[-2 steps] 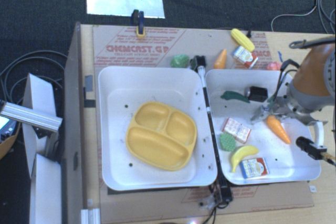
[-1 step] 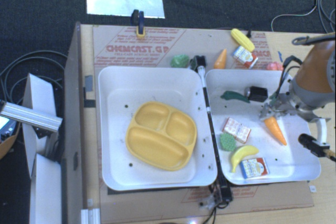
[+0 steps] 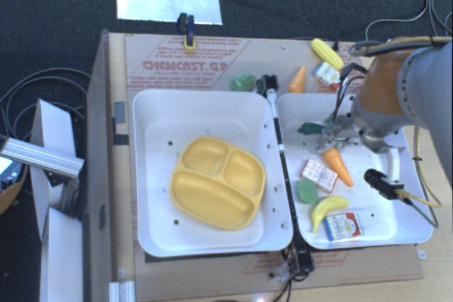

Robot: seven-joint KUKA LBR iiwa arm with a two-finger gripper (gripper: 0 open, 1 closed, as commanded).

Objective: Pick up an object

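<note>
The right bin (image 3: 414, 219) holds several toy foods. An orange carrot (image 3: 338, 165) lies near its middle, with a pink and white patterned block (image 3: 318, 175) and a green knobbly piece (image 3: 307, 191) to its left. A yellow banana (image 3: 328, 209) and a small red and blue box (image 3: 344, 225) sit near the front wall. A dark green leafy piece (image 3: 310, 129) lies further back. My gripper (image 3: 337, 136) hangs low in this bin, just behind the carrot's thick end and right of the dark green piece. The grey arm (image 3: 396, 92) reaches in from the right.
The left bin (image 3: 152, 145) holds a yellow divided plate (image 3: 217, 182). Behind the bins on the cardboard lie a yellow corn cob (image 3: 326, 52), a second small carrot (image 3: 297, 80), a small box (image 3: 327, 74) and a green leafy toy (image 3: 243, 83). A black cable fitting (image 3: 383, 184) hangs over the right bin.
</note>
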